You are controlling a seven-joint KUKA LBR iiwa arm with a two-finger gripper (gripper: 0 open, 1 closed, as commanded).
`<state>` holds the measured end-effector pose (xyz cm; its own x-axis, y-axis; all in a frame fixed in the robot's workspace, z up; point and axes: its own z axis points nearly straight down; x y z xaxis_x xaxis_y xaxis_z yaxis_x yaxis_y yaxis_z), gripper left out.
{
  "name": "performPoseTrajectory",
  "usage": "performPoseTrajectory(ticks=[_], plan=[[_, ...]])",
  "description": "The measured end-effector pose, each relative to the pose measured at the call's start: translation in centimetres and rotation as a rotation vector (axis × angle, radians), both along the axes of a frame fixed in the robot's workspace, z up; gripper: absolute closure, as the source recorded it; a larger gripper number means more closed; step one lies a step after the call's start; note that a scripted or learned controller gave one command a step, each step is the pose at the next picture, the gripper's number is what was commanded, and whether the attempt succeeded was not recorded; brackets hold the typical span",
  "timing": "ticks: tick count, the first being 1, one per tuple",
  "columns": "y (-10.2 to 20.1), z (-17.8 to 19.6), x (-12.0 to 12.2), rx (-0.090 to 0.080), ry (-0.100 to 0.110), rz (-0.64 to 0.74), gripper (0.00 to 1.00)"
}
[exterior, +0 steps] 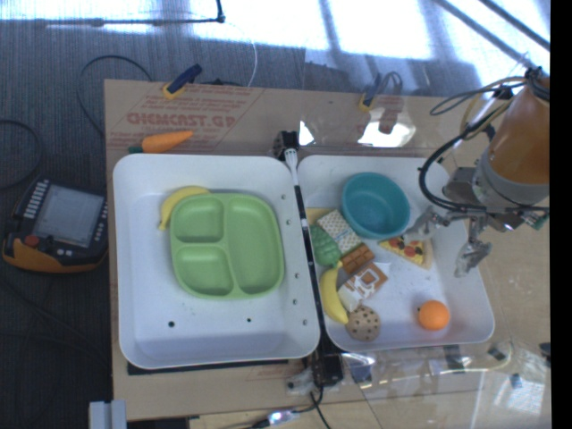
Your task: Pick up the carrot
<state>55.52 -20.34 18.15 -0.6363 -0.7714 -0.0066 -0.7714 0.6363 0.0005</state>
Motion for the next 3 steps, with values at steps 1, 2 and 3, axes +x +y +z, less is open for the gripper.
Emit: performPoseTrajectory(ticks=[1,2,3], plan=[[-1.6,-8.4,1.4,-0.003,-0.007,-0.01,0.0],[-1.4,-6.0,-4.0,0.005,-0.001,0.491,0.0],[-0.5,-9.2,5.6,0.021,0.005,0.543,0.0]])
